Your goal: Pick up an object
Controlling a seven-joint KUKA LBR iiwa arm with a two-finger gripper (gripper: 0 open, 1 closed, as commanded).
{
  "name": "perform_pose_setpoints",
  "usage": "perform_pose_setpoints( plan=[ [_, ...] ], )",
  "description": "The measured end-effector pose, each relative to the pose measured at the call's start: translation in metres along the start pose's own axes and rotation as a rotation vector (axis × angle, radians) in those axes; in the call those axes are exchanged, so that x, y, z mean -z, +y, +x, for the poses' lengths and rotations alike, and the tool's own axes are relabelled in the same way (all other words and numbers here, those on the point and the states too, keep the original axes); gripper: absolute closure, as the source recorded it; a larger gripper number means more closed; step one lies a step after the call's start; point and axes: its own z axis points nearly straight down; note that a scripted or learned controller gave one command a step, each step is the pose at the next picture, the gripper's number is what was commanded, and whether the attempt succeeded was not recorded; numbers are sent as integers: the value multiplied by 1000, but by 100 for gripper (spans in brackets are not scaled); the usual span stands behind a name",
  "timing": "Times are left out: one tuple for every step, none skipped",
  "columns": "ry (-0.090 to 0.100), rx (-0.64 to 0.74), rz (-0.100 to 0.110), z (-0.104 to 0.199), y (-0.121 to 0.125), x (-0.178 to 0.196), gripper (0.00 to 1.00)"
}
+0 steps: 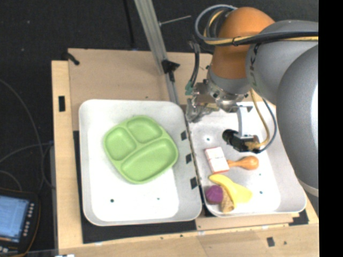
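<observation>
We'd take the banana [233, 189]: light, soft, slippery; pinch mid-body. End effector [196, 110] at right bin's [278, 194] far-left corner, grip state unclear.

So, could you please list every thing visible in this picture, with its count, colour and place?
bins: two, white, side by side on the bench
divided plate: one, green, left bin
small box: one, white with red edge, right bin
maraca-like toy: one, orange, right bin, beside the box
banana: one, yellow, right bin, near corner
ball: one, purple, touching the banana
screen device: one, dark, lower left
arm: one, grey and orange, from right
gripper: one, over right bin's far corner
</observation>
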Motion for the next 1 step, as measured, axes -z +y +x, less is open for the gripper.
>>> perform_pose_setpoints(
  plan=[
    [0,1,0,51,19,-6,100]
  ],
)
